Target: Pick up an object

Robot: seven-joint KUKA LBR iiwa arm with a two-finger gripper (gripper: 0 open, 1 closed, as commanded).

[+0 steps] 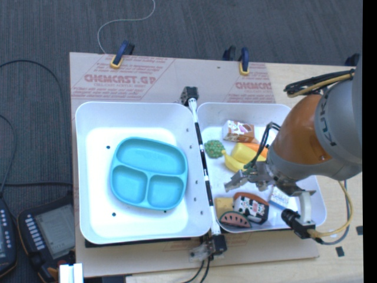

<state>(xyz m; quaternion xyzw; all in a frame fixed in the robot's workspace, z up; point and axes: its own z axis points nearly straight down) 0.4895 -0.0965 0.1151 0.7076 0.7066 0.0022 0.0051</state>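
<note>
Over the right bin (277, 108) my claw (246, 179) hangs low, with the orange band of my arm (297, 137) bulking above it and covering much of that bin's right half. My two dark fingers (234, 184) point toward the divider between the bins and stand spread apart, with nothing between them that I can see.

Close under my fingertips lies a red-and-white packet (250, 206), and just toward the bin's near edge from it a watermelon slice (235, 220), red with a dark rind, rests beside the rim. A small tan block (223, 204) sits against the divider side, touching or nearly touching the packet. Farther back, toward the middle of the bin, a yellow banana-like piece (238, 157) lies just beyond my fingers, with a bit of orange (254, 148) showing at its far side. A green broccoli piece (214, 149) sits near the divider, and a brown snack bag (239, 131) lies toward the bin's far edge. A small blue-and-white wrapper (279, 199) shows under my wrist near the right side.

Across the divider, the left bin (94, 114) carries a blue three-compartment plate (148, 173) lying flat near its middle.
</note>
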